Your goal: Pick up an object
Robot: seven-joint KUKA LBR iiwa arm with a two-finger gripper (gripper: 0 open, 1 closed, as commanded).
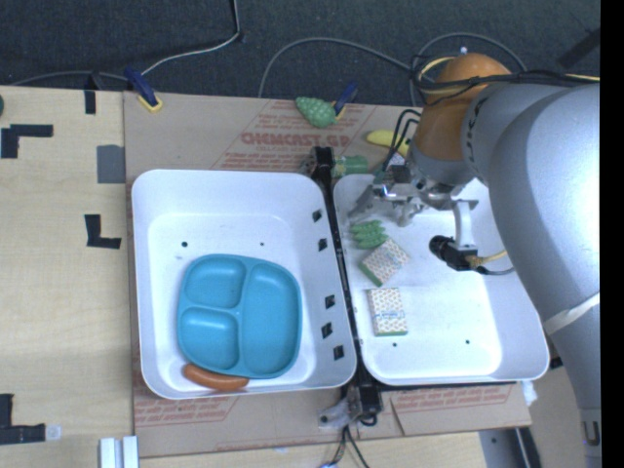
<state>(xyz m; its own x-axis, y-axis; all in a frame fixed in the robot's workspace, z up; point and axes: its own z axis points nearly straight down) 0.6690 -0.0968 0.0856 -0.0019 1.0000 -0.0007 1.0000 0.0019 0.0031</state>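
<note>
Gripper (382, 195) sat low in the right bin's (487, 349) far-left corner, grip state not readable, with the green object (369, 232) just below-left, touching a patterned packet (384, 260).

one fixed camera above the bench (58, 261) — looking down aslant.

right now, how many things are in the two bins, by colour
blue: 1, the divided plate
orange: 1, the sausage-like piece
green: 1, the small item
pale patterned: 2, one block and another block
total: 5
</note>
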